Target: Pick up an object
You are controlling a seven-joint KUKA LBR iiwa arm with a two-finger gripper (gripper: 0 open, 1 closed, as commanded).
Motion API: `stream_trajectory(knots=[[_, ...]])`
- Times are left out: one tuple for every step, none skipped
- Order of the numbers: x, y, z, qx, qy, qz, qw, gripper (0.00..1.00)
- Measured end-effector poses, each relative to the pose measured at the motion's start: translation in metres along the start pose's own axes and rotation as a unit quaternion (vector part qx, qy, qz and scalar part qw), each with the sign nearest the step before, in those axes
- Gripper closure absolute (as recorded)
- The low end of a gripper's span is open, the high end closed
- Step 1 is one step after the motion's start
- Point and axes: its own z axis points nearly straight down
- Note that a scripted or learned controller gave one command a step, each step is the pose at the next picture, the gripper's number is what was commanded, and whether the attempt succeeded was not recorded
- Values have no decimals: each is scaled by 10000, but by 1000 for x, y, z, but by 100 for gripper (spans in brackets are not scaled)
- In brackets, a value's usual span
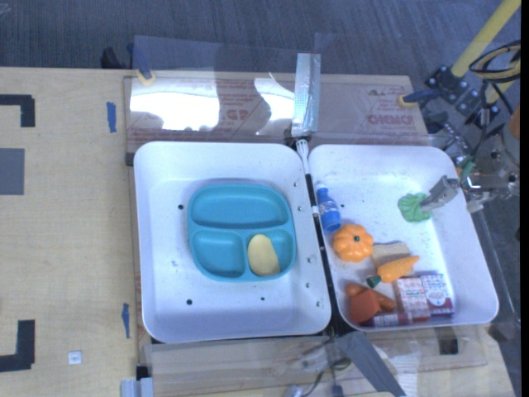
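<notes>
The right bin (388, 162) holds the loose objects. A green leafy toy (410, 207) lies near its right wall. My gripper (436, 195) reaches in from the right edge, its tip against the green toy's right side. Lower in the bin lie a small orange pumpkin (353, 242), a carrot (395, 268), a reddish-brown toy (364, 303) and a red and white packet (425, 296). A small blue bottle (328, 208) rests along the left wall.
The left bin (157, 222) holds a blue divided plate (235, 209) with a yellow oval toy (264, 255) in its lower right compartment. Cables and arm hardware (483, 151) crowd the right edge. A yellow pole (494, 19) slants at top right.
</notes>
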Motion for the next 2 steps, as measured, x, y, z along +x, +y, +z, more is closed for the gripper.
stream_trajectory(knots=[[8,23,138,-45,-17,-602,9982,0],[71,-27,138,-25,0,-1189,9929,0]])
